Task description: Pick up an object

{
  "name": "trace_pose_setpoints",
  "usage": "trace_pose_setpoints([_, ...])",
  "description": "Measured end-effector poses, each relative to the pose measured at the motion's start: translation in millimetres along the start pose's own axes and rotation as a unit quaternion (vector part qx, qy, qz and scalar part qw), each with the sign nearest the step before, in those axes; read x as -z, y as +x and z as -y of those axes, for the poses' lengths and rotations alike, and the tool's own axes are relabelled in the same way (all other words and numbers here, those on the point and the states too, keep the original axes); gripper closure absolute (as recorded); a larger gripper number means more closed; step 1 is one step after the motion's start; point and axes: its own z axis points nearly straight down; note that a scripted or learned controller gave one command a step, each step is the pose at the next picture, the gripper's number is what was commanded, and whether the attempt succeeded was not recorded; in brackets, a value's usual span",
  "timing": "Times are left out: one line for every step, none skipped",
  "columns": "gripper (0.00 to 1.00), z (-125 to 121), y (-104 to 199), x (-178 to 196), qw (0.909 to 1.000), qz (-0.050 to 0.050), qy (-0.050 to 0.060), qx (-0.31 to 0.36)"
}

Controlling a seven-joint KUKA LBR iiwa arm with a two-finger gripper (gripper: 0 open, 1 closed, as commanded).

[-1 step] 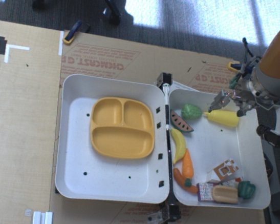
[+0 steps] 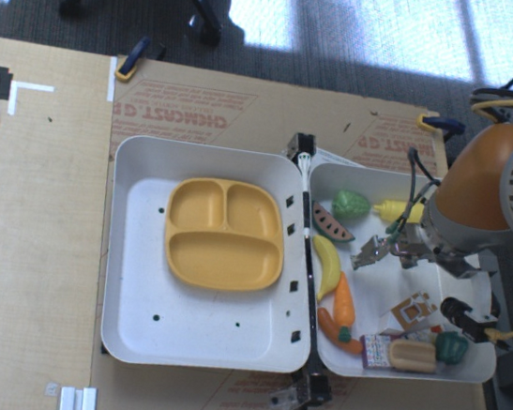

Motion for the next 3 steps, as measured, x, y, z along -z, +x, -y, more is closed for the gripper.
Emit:
trace_pose_setpoints([0.0, 86, 21, -7, 0.9821, 0.003, -0.004, 0.188])
trace_pose_setpoints([0.0, 53, -77, -8, 0.968, -0.002, -0.002, 0.251])
trace_pose_setpoints([1.0, 50, -72, 2, 0.9684, -0.008, -0.005, 0.249])
